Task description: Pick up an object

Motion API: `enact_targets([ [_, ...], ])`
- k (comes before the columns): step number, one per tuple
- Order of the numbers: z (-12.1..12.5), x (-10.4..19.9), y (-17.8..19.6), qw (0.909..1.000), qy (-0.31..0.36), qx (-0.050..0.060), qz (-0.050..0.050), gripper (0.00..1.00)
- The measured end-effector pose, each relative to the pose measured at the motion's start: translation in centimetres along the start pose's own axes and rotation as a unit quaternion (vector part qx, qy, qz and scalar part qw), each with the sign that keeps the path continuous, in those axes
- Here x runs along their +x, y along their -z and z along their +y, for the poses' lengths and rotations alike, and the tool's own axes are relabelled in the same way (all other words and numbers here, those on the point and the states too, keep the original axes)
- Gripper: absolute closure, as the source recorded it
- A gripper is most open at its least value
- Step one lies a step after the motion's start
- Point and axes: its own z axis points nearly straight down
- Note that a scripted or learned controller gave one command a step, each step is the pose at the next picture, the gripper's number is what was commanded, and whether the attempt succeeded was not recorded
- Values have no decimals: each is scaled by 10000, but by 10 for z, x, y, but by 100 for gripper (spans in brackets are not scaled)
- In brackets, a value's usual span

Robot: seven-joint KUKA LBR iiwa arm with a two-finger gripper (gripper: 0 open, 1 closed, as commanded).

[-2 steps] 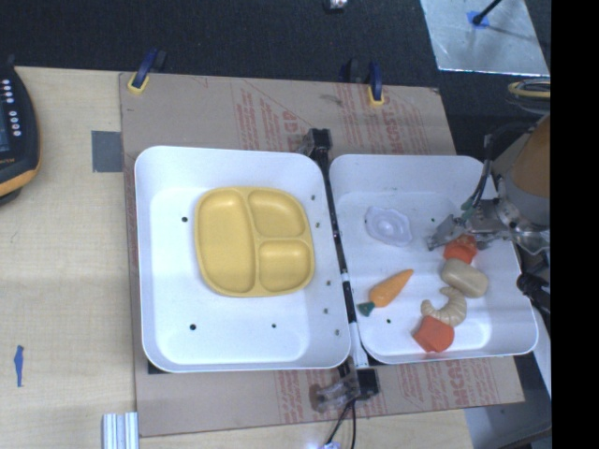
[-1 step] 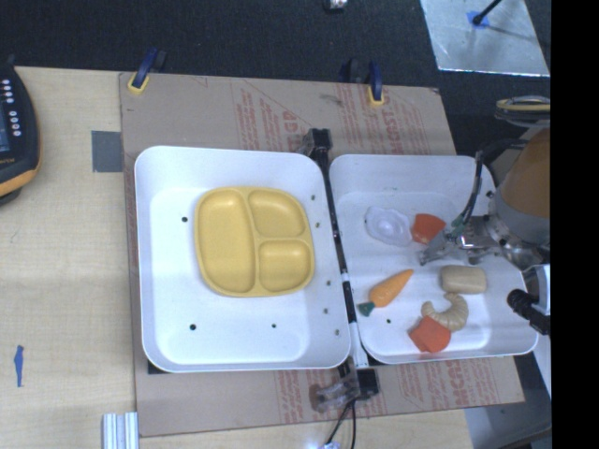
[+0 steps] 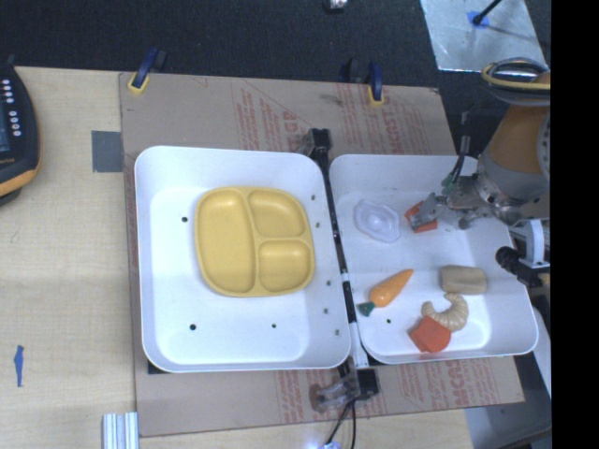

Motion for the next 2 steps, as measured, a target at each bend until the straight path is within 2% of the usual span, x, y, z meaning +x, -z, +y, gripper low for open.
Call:
enact_targets([
  [1, 29, 49, 0, 10000, 13, 12, 12, 0],
  [2, 16, 63, -1, 10000, 1, 47, 9, 0],
])
